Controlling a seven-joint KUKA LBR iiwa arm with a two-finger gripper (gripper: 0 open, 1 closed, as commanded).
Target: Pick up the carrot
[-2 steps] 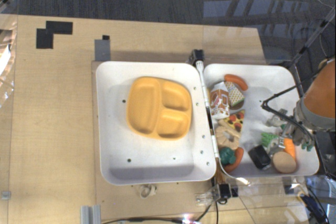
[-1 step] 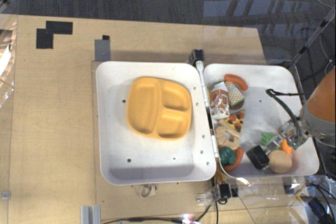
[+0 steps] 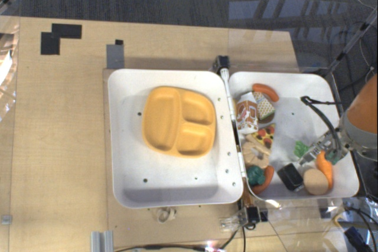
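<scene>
Cables [image 3: 177,245] trail along the tan worktop [image 3: 53,138] edge; grey carpet beyond. Left bin [image 3: 118,127] holds a yellow tray [image 3: 178,121]. Right bin's [image 3: 289,88] carrot [image 3: 324,166] lies beside the gripper [image 3: 319,150], whose opening I cannot tell, among toys [image 3: 257,127].

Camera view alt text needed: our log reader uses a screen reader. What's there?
The gripper is down in the right bin, at the orange carrot, beside a beige egg-shaped toy and a black block. More toy foods crowd that bin's left side. The left bin holds a yellow divided plate.
</scene>
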